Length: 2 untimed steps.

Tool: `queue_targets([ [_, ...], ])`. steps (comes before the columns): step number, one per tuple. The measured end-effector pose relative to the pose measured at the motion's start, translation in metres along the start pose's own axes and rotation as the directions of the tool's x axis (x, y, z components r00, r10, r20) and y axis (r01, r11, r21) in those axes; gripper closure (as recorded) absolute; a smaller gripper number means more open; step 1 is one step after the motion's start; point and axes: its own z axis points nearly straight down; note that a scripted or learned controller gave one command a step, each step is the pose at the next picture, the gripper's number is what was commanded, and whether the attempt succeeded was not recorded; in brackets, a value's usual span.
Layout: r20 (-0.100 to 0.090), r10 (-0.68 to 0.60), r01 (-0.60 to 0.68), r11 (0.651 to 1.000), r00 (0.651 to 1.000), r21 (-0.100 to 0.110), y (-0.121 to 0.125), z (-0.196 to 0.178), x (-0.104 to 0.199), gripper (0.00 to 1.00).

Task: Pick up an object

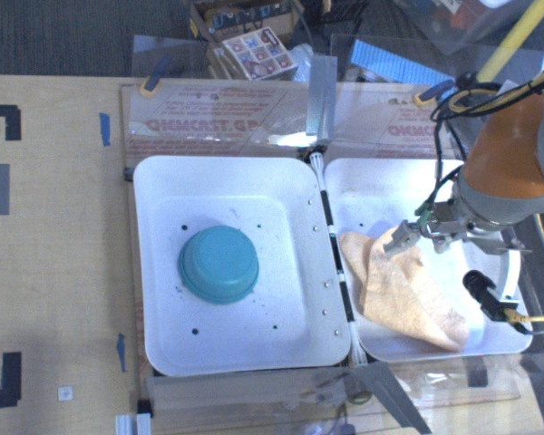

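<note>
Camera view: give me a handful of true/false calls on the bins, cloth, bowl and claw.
1. The teal bowl lies upside down in the left bin. True.
2. The tan cloth is in the left bin. False: it lies in the right bin.
3. The claw is over the right bin, at the cloth's upper edge. True.
4. The bowl touches the cloth. False: they are in separate bins.

Two white bins on the desk point(54, 243)

A teal bowl point(219, 263) sits upside down in the left bin point(154, 188). Right of it, a tan cloth point(403, 293) lies crumpled in the right bin point(372, 184), the jaws point(415, 236) at its upper edge.
</note>
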Motion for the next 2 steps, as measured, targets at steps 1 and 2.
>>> queue_targets([
  [1,0.000,-0.164,0.164,0.986,0.986,-0.007,0.023,0.068,-0.011,0.00],
  [2,0.002,-0.159,0.159,0.987,0.987,-0.013,0.024,0.057,-0.014,1.00],
])
